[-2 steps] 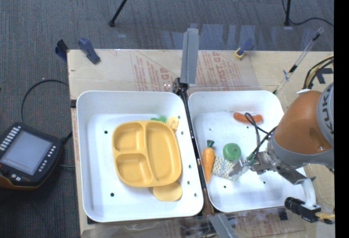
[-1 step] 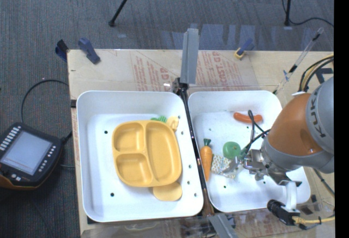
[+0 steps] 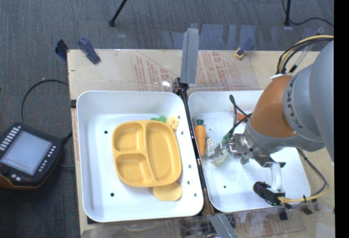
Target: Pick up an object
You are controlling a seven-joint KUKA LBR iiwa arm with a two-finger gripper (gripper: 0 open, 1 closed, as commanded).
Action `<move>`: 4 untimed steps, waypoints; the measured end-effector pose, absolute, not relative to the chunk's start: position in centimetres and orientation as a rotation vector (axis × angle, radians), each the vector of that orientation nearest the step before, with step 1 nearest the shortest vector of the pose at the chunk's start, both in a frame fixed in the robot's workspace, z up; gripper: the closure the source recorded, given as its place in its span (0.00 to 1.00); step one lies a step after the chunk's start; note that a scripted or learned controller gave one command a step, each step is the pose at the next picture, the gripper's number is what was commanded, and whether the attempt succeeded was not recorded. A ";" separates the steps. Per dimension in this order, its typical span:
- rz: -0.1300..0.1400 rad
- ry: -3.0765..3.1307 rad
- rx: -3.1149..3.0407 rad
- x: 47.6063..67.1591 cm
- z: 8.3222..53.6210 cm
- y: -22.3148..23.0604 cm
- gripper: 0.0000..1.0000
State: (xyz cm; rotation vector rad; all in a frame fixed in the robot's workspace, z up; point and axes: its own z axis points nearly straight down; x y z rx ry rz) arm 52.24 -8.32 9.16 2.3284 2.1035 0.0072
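Grey carpet surrounds the bench (image 3: 136,68). The arm (image 3: 283,111) is bent over the right bin (image 3: 240,204); gripper (image 3: 229,147) state cannot be told.

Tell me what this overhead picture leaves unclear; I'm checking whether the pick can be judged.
- Gripper: its fingers sit under the arm's wrist, so open or shut is unreadable.
- Crumpled item beside the carrot: too small to identify.
- Green and yellow pieces: mostly hidden behind the yellow tray.
- Round yellow thing: partly covered by that tray.
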 end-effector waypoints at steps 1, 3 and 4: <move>-0.002 2.062 2.372 59.0 10.4 -10.0 0.00; -0.001 2.238 2.205 64.5 8.8 -14.5 0.00; 0.000 2.529 1.867 60.5 8.8 -14.1 0.00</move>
